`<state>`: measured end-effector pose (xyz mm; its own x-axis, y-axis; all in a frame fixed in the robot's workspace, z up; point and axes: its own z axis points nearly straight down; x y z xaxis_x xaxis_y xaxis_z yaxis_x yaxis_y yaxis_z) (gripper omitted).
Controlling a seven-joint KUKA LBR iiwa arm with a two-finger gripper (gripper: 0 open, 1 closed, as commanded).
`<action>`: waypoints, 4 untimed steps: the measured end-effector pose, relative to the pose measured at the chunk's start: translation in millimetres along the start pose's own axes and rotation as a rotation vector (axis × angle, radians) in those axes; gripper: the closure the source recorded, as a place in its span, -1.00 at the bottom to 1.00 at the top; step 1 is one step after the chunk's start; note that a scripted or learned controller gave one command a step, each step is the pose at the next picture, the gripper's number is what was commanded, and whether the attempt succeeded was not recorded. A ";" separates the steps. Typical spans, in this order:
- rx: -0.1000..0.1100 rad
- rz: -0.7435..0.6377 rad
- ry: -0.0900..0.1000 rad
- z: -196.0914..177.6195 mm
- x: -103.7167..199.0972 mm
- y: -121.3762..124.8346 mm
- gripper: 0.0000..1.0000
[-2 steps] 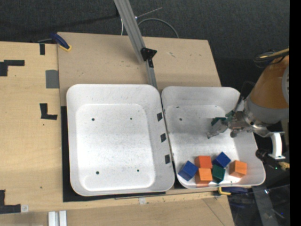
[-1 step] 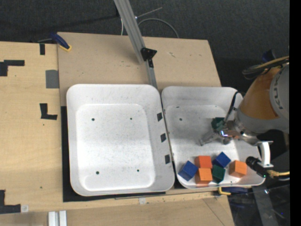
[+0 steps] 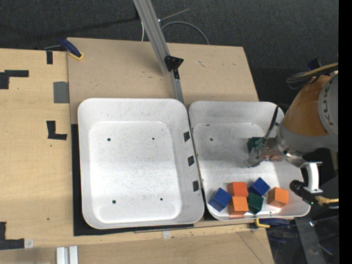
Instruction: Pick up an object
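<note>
The arm, grey with an orange band, reaches in from the right edge of the tabletop and bends down into the right bin. Its tool sits low over the right part of that bin's floor, close to the right wall. A small dark green object shows at the tool's tip, touching it on the far side; whether it lies between the fingers or only beside them I cannot tell, and I cannot tell whether the tool stands apart or together, since the wrist and cabling blur that spot.

Along the near edge of the right bin lies a cluster of blocks. A blue block lies nearest the near-left corner. Just beside it are two orange blocks, one farther from the near wall and one against it. Next comes a dark green block with a second blue block touching it on the far side. A third orange block lies towards the near-right corner, just apart from the others.

The left bin sits edge to edge with the right one, its floor marked with a few dark dots. A grey metal rail slants from the tabletop's far edge down to the seam between the bins.
</note>
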<state>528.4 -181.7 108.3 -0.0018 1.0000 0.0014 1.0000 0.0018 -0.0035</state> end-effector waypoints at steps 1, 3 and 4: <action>-0.006 0.001 -0.002 -48.0 2.7 -8.4 1.00; -0.005 0.000 -0.002 -134.0 7.9 -7.8 1.00; -0.002 -0.003 0.000 -132.0 50.7 -2.1 1.00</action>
<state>526.7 -131.2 240.3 -0.0052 1.0000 0.0010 1.0000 0.0052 -0.0010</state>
